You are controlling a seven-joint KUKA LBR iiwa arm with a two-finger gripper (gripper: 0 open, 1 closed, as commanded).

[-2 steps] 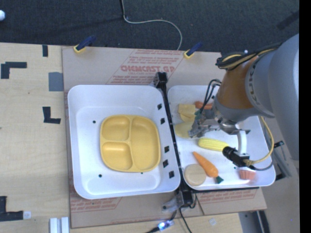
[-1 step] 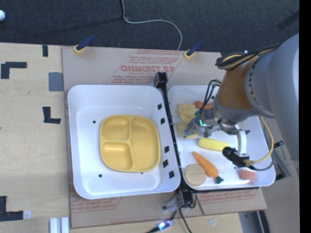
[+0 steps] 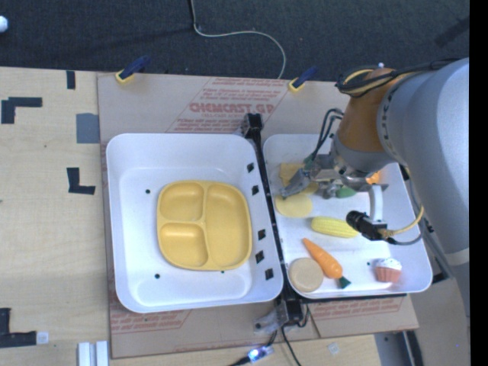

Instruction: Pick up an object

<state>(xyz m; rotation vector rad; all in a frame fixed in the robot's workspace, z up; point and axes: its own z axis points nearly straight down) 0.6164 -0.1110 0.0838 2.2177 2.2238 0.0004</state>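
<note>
Right bin, carrot diagonal, tip prob. upper-left, gripper nr.

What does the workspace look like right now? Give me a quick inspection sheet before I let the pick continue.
Surface: bench with cardboard sheet under two white bins; left bin, right bin.
Job's things: in the right bin, corn cob, carrot, round tan disc, cupcake, pale yellow piece under the gripper.
Clutter: yellow divided plate in the left bin.
Grippers: gripper low over the right bin's upper left; finger state unreadable.
Cables: thin white cable looping over the dark floor; black cabling at the wrist.
Surroundings: blue-yellow clamps on the cardboard's top edge.
</note>
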